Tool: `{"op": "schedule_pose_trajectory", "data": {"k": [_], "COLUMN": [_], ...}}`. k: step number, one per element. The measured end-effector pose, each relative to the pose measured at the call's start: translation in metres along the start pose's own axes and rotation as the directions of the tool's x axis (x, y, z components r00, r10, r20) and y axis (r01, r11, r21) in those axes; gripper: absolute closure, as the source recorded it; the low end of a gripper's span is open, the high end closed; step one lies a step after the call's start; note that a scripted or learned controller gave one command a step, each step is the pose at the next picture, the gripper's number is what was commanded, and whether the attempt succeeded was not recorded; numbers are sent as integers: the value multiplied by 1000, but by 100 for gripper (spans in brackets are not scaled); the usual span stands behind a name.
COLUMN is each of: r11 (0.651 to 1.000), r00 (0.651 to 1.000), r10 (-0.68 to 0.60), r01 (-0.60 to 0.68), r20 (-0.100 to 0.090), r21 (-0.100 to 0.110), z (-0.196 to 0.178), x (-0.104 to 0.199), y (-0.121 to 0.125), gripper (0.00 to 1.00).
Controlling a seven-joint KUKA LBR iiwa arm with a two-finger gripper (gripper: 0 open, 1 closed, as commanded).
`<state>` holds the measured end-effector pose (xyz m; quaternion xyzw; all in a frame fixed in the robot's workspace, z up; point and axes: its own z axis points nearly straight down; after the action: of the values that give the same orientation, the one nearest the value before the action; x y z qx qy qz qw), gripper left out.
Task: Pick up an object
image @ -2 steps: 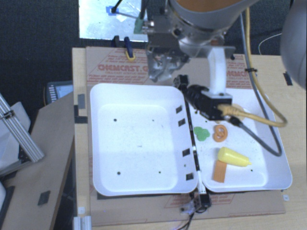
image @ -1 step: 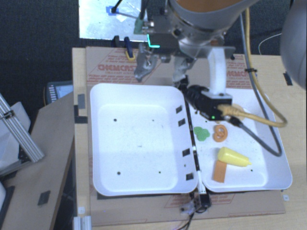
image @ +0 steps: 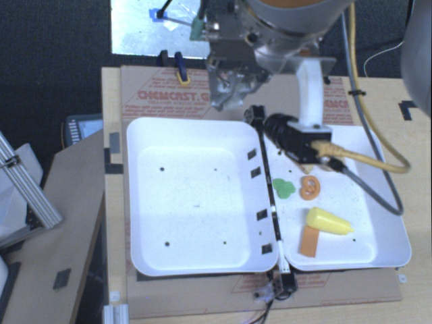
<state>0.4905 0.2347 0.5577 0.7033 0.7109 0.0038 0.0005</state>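
**Nothing lifted yet: gripper hangs at the far rim, objects sit in the right bin**

From where I stand, the pick has not begun. The gripper hangs up at the back, over the far rim of the left bin, near the seam between the two bins. It is a blur of metal; whether it is spread or closed, I cannot tell. I make out no object under it.

All the candidates are in the right bin, well apart from the gripper. A green piece lies close to the dividing wall, with an orange ring just beside it. Nearer the front, a yellow cone lies on its side, tip toward the right. An orange block sits just under its blunt end, touching or nearly so.

So my score reads zero steps done. Left to do, as I judge it: swing over the right bin, choose one piece, come down, close on it and lift it clear. The ring and the green piece look the easier targets to me, being nearer. The cone and block crowd each other.
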Motion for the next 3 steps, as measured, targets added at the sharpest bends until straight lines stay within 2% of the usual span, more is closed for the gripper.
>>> {"op": "schedule_pose_trajectory", "data": {"k": [1, 2, 3], "r11": [1000, 1000, 1000], "r00": [1000, 1000, 1000], "r10": [-1, -3, -4], "r01": [1, 3, 4], "r20": [0, -1, -1], "r21": [1, -2, -1], "z": [0, -11, -11], "x": [0, 0, 0], "y": [0, 0, 0], "gripper": [0, 100, 0]}}
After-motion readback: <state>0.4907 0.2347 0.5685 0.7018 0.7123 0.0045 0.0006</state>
